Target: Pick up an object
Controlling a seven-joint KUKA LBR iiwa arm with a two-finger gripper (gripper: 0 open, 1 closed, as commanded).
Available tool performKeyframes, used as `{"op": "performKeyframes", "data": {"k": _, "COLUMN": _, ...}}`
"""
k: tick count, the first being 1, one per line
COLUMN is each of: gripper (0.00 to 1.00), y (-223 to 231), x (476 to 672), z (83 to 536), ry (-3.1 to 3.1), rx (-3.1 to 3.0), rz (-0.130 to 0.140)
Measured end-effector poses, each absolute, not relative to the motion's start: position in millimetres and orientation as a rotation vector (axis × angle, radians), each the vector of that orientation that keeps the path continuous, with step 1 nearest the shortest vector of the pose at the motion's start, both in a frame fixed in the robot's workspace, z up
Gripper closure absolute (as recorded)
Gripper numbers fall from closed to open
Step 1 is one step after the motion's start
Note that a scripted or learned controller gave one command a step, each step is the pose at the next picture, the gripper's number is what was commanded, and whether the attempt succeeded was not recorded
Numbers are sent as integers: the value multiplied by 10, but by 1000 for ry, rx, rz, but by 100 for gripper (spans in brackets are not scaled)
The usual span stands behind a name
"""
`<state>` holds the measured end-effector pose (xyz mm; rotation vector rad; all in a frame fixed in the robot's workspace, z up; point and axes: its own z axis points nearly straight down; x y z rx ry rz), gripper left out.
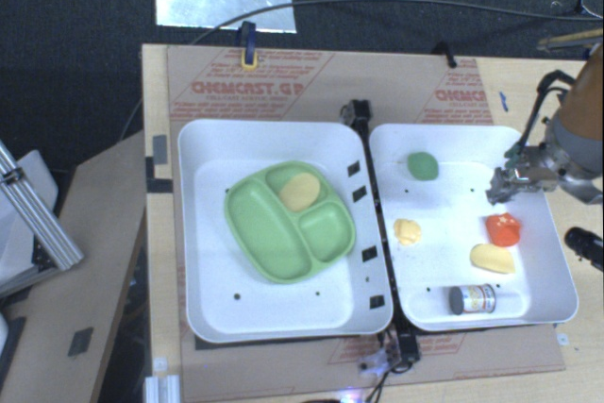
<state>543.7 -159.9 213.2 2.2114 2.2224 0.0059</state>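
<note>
Gripper (497, 187), its grasp impossible to tell from above, hovers by the right edge of the right bin (557, 293), just above a red object (504, 229), likeliest target among the loose items, with a green tray (274, 236) in the left bin (203, 297).

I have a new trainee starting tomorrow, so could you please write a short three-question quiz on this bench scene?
1. True or false: the yellow object on the green divided plate lies in the plate's largest compartment.
2. Multiple choice: which thing in the right bin lies nearest the gripper? A) the green ball B) the red object C) the small can
3. Fill in: the can lies on its ____ near the bin's front wall.

Key:
1. False; it sits in a smaller compartment.
2. B
3. side
</note>
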Motion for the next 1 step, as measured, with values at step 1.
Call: {"op": "performKeyframes", "data": {"k": 1, "gripper": 100, "y": -1035, "x": 5418, "z": 2256, "ry": 2232, "rx": 2209, "rz": 6}}
